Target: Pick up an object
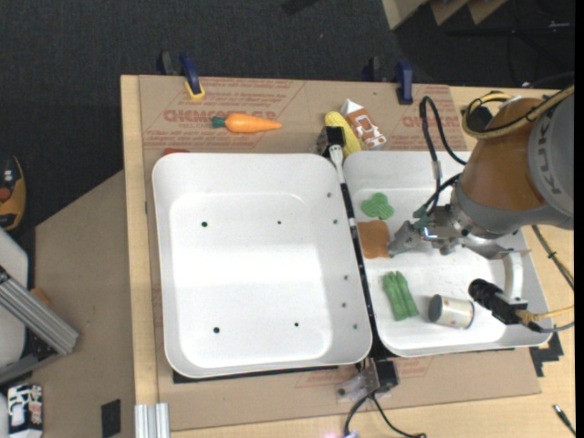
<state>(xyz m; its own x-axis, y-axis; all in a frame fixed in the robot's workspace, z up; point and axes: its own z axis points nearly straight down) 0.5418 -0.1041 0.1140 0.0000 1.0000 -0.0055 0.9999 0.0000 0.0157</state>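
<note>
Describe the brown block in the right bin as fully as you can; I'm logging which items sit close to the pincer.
The brown block is a flat, roughly square piece in a matte tan-orange, looking like foam or a toy slice of bread. It lies flat on the floor of the right bin, close to the divider between the two bins. A green leafy piece sits just beyond it and a green ridged piece nearer the camera, both apart from it. The pincer hovers at its right edge; contact cannot be told.

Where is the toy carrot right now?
The carrot lies on the brown board outside both bins, just beyond the far rim of the left bin, toward the camera view's upper left.
</note>
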